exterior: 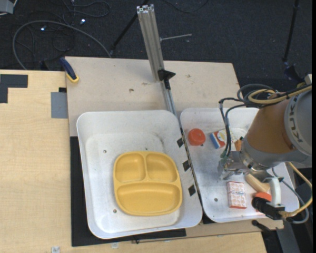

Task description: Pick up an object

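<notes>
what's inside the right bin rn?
In the right bin: an orange cap, a small carton, a pink box, a wooden-handled brush. The arm covers the bin's far right part; anything under it is hidden.

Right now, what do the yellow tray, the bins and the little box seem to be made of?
The yellow tray looks like moulded plastic: one even colour, a soft sheen, rounded compartments. The bins, left and right, look like thin white plastic, matte and speckled, with rounded rims. The little box is probably printed cardboard: flat faces, sharp edges, red and white print, though that is less certain.
</notes>
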